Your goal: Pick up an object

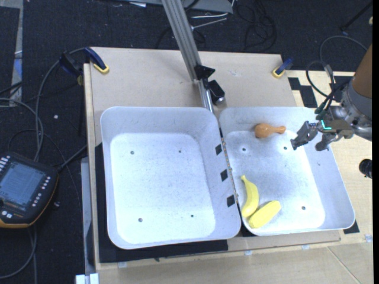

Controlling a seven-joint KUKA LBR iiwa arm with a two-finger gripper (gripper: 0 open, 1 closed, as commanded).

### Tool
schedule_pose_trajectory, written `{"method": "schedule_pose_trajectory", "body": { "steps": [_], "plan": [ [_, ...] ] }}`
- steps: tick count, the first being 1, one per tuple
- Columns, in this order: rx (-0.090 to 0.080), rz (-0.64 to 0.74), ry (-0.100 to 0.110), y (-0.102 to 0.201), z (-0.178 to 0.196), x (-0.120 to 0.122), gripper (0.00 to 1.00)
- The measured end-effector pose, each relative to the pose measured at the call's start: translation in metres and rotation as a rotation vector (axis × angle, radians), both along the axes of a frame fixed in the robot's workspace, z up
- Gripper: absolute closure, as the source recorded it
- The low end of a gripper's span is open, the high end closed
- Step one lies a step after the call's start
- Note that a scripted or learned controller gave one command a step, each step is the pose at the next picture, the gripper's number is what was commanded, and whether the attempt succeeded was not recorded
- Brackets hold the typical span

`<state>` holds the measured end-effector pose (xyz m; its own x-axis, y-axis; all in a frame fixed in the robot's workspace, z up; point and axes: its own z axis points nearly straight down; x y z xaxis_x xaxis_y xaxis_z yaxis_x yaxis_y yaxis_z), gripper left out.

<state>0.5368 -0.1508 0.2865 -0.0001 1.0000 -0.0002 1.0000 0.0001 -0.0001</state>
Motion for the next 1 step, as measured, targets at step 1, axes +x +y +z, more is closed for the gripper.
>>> {"method": "schedule_pose_trajectory", "body": {
  "steps": [1],
  "plan": [
    [0.0,0.0,0.0,0.0,0.0,0.0,0.0]
  ]
}}
